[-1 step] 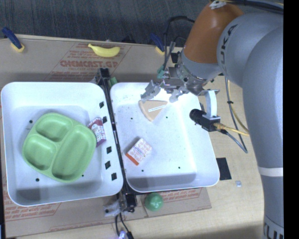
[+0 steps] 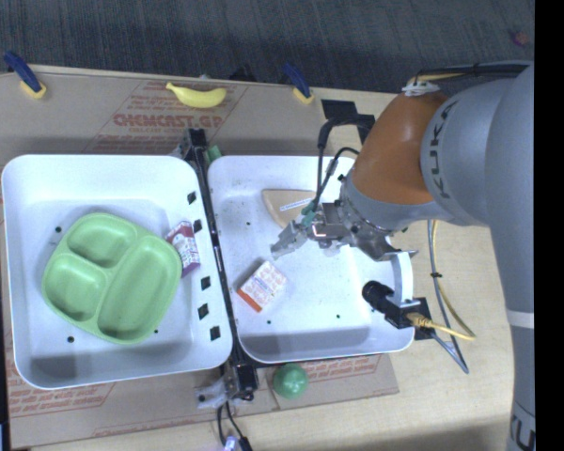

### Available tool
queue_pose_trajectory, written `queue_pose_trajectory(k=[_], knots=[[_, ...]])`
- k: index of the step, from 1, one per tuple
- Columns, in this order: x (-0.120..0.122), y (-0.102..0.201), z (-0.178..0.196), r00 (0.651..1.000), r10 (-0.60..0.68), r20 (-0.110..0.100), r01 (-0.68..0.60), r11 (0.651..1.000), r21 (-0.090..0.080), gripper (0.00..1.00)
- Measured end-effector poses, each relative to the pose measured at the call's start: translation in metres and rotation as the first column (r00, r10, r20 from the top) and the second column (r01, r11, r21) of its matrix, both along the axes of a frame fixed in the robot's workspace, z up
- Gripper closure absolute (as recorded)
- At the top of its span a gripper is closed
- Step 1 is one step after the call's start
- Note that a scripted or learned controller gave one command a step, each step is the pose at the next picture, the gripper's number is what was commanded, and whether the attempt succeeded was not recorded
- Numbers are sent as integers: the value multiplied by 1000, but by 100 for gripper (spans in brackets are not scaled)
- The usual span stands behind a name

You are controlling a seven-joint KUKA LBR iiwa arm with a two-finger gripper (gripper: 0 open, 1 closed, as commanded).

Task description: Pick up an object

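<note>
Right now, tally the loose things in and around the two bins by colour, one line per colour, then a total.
Green: 2, the divided plate in the left bin and the ball on the bench.
Yellow: 1, the banana.
Tan: 1, the wedge in the right bin.
Orange and white: 1, the packet.
Dark red and white: 1, the wrapper.
Total: 6

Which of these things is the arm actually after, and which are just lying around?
Part of the job:
gripper, over the right bin
orange-and-white packet
tan wedge
green divided plate and small dark packet in the left bin

Lying about outside the bins:
yellow banana
green ball
blue clamps
</note>
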State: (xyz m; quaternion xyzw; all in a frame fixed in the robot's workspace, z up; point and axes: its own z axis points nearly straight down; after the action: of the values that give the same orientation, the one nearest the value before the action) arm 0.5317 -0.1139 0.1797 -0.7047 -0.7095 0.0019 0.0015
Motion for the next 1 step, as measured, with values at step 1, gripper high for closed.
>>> queue_pose_trajectory(k=[1], knots=[[77,-40,-74,1000,0,0,0,1000,0,0]])
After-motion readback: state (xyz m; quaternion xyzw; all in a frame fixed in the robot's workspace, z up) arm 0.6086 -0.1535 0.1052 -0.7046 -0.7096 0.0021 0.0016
